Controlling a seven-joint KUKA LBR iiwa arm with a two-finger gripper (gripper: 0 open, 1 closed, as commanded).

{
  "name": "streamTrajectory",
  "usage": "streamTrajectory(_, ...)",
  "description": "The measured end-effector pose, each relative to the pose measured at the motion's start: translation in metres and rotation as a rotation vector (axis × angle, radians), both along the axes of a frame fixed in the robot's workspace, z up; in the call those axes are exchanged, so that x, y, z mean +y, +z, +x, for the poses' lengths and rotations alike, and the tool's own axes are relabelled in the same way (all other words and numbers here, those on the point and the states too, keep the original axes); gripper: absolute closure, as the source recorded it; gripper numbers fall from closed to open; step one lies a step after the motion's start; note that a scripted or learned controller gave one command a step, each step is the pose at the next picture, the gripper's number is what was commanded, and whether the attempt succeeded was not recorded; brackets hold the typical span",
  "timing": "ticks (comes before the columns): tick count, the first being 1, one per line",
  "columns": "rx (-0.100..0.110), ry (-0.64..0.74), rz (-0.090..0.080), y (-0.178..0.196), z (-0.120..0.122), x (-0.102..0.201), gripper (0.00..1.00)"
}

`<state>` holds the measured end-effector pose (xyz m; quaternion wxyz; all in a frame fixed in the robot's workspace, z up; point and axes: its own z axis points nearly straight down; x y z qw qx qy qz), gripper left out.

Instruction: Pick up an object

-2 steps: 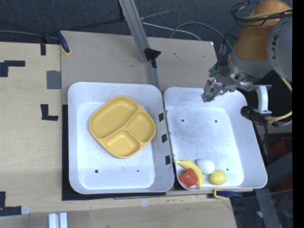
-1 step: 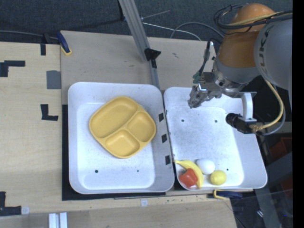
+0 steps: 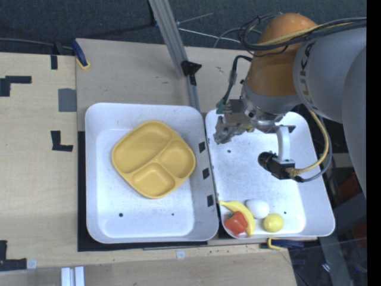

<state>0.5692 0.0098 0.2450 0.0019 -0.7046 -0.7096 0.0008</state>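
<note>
Camera view: gripper (image 3: 225,133), finger state cannot be told, hangs at the right bin's (image 3: 315,219) 11 o'clock corner. Banana (image 3: 240,210), red piece (image 3: 236,222), white egg (image 3: 258,207) and lemon (image 3: 273,222) cluster at 6 o'clock; the lemon, least crowded, looks the safest target.

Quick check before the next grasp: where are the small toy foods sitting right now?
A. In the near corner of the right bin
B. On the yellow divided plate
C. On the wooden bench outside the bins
A: the yellow toy banana, red toy piece, white egg-shaped ball and small yellow ball cluster at the near edge of the right white bin.
</note>
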Motion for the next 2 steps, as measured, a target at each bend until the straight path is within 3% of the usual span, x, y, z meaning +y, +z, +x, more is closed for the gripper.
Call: streamTrajectory(2, 0.001, 0.0, -0.001, -0.005, -0.046, 0.086, 1.0)
